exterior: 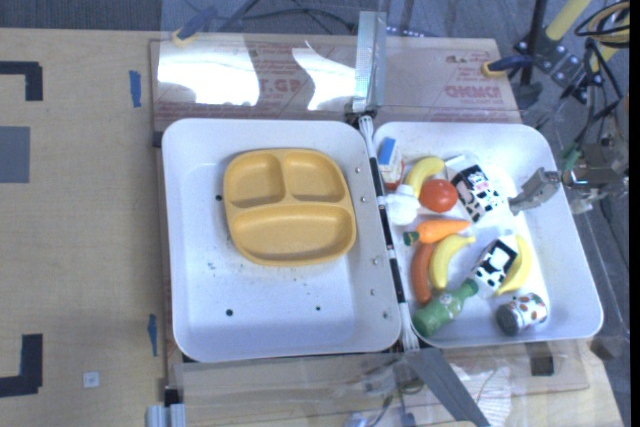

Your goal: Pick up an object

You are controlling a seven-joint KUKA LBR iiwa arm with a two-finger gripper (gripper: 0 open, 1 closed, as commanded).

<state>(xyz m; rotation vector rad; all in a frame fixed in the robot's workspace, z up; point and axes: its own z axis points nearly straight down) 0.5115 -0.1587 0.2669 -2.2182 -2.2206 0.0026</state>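
Observation:
The right bin [570, 245] holds a heap of toy food. At its top sit a yellow banana [425, 170], a red tomato [437, 195] and a black-and-white cow-patterned block [474, 190]. Below them lie an orange carrot [440, 231], a second banana [450, 255], another cow-patterned piece [497, 265], a green bottle [440, 310] and a small can [520, 313]. My gripper [533, 191] hangs over the bin's right side, just right of the upper cow-patterned block and apart from it. Nothing shows in its grasp.
The left bin [190, 295] bears a yellow divided plate [288, 205]. A metal divider [385, 245] runs between the bins. Clear plastic sheets [260, 65] stand behind them. Tripod legs and cables crowd the floor at the upper right.

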